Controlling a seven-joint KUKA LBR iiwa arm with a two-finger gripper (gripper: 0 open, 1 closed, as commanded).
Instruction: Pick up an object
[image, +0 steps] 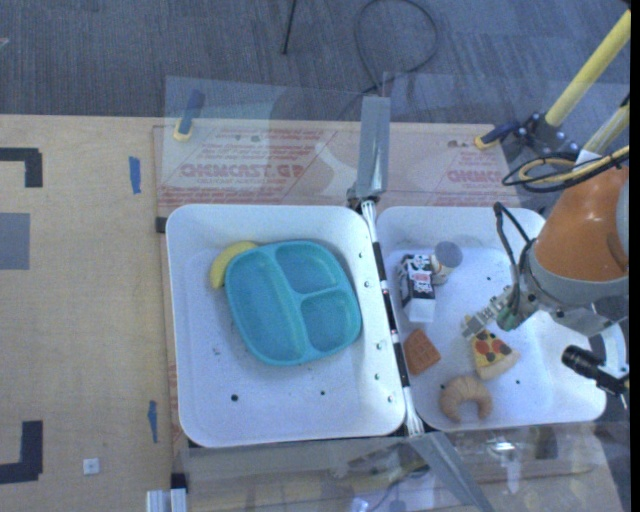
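- The arm (585, 240) comes in from the right and hangs over the right bin (560, 400).
- The hand (484, 320) is low in this bin, just above and left of the pizza slice (493, 353). I see metal parts there, but I cannot tell if the hand is wide or narrow, and I see nothing held in it.
- The task names no special object, so any toy will do. In the right bin there are the pizza slice, a croissant (467, 397) at the near side, an orange cracker (422, 351) near the left wall, a small carton (420, 282) with a cow pattern, and a grey disc (448, 254) at the far side.
- The left bin (200, 400) has a blue tray (293, 301) with three sections. A banana (228, 258) is partly hidden under its far left edge.
- The closest target seems the pizza slice. It looks flat, so I think the hand may close above it and slide over it.
- The croissant lies just beside the slice. A push down could move both, or catch the wrong one.
- The hand seems a little off the middle of the slice, so a grip at the edge may let it tip out during lifting.
- The cables (545, 165) at the far right hang near the arm and could pull on it.
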